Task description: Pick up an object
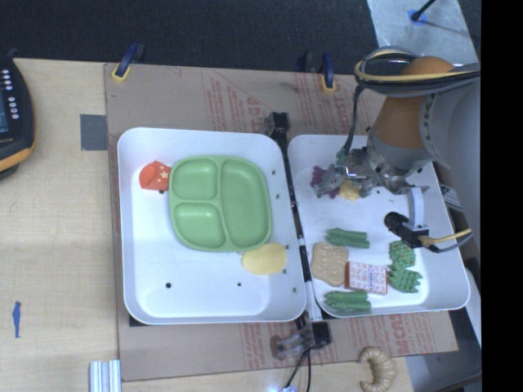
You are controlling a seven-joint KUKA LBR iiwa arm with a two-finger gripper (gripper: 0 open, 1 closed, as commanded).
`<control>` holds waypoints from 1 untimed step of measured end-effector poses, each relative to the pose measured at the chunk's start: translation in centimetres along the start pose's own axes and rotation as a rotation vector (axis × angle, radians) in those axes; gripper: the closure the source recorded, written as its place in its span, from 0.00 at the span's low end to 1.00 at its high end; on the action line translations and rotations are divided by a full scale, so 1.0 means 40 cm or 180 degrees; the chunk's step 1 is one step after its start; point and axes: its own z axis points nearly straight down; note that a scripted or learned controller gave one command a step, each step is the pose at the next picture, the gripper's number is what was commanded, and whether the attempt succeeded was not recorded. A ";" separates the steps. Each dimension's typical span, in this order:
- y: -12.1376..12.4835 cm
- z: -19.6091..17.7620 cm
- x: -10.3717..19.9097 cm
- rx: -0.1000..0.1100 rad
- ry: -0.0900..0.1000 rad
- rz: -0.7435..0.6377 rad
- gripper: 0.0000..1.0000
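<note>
Two white bins sit side by side on a cardboard sheet (204,96) on the bench. The left bin (147,292) holds a green divided plate (221,202) at its centre, a red toy (154,175) touching the plate's upper-left edge, and a pale yellow lemon-like piece (264,259) just below the plate's lower-right corner. The right bin (445,288) holds the rest of the clutter: a green bean pod (347,237) mid-bin, a slice of toast (329,264) below it, a red and white packet (367,277) just beside the toast on its right, another green pod (346,302) at the lower rim, and green leafy pieces (403,266) at the right. The arm (409,121) comes in from the upper right of the frame, orange band above the wrist, and the gripper (347,178) is down in the upper part of the right bin. Directly at its tip are a purple piece (328,183) and a small yellow piece (351,191), touching or overlapping the gripper; can't tell how the gripper is set or whether it has either piece. A black cable part (406,229) hangs just right of it. Blue clamps (328,73) pin the cardboard at the top edge.
</note>
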 end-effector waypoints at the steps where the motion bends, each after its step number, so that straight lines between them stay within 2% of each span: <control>1: 0.093 0.000 0.019 0.0006 0.0003 -0.0001 0.00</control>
